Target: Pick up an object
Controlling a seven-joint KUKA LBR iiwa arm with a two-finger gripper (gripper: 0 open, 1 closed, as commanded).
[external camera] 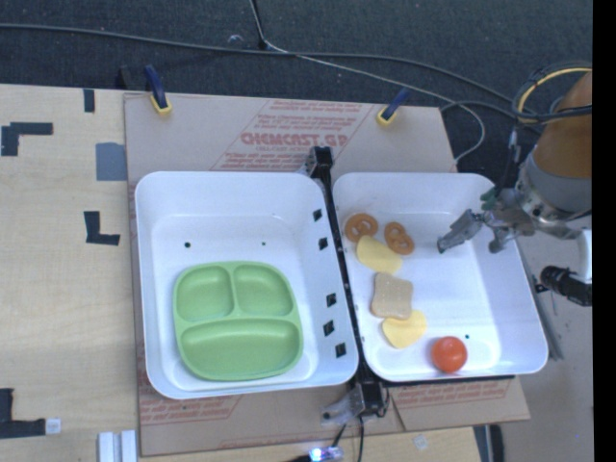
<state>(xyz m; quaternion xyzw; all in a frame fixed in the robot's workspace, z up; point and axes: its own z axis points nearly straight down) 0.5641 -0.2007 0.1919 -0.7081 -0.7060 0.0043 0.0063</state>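
Currently, you see the grey two-finger gripper (pixel 474 234) hovering over the right shallow white bin (pixel 510 354), near its 2 o'clock corner, with the grey arm and its orange band (pixel 568 138) reaching in from 3 o'clock. Its fingers are spread wide, with one dark finger (pixel 456 235) angled toward 8 o'clock, and nothing sits between them.

Look along the left side of that bin and you find the pickable things in a loose column. Two small brown ring-shaped pretzels lie near the top: one pretzel (pixel 362 226) at 11 o'clock in the bin and the other pretzel (pixel 398 238) just beside it, toward 4 o'clock of the first. A pale yellow rounded block (pixel 377 255) sits just below them. A tan slice of bread (pixel 392 296) lies below that, touching or overlapping a yellow heart-shaped piece (pixel 404 331) at its 6 o'clock. A red-orange round tomato (pixel 449 354) rests near the bin's 6 o'clock edge, apart from the rest. All of these lie well apart from the gripper.

At 9 o'clock, the left white bin (pixel 154 200) holds a light green three-compartment plate (pixel 237 320). Both bins rest on a brown cardboard sheet (pixel 289 133) on the wooden counter (pixel 58 287).
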